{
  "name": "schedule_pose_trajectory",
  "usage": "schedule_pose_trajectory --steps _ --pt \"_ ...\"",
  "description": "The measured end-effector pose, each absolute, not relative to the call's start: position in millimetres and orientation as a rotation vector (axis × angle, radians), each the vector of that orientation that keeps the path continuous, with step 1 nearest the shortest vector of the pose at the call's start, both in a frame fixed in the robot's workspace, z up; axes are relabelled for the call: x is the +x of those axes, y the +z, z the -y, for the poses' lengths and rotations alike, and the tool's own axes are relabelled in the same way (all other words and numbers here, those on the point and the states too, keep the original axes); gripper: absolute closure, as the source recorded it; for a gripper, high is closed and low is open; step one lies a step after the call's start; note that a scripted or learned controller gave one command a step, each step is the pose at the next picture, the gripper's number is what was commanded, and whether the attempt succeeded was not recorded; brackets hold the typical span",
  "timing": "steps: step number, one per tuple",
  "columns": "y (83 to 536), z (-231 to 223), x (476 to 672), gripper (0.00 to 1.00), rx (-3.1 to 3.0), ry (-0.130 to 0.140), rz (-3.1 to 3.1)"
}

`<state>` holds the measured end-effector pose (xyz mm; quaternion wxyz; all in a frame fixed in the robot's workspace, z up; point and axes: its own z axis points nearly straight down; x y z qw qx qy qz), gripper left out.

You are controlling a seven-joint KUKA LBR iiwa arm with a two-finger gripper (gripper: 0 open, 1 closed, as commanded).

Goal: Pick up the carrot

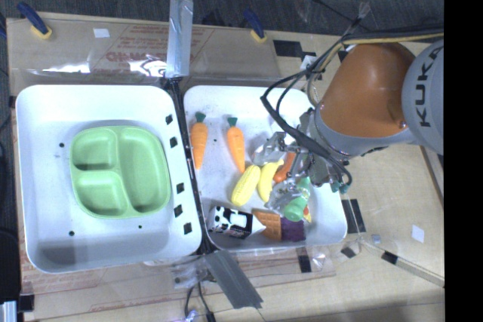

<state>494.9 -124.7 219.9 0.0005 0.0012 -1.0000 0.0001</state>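
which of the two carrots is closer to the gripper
The right-hand carrot, lying mid-bin beside the corn. The other carrot sits against the bin's left wall, farther from the gripper.

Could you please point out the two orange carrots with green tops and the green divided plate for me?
Left orange carrot with green top (198, 145): camera view, middle of its orange body.
Right orange carrot with green top (236, 147): camera view, middle of its orange body.
Green divided plastic plate (119, 171): camera view, ridge between its compartments.
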Motion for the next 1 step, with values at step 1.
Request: schedule_pose_trajectory --steps 1 --pt "121.8 120.8 507.6 0.00 0.020 0.008 3.160"
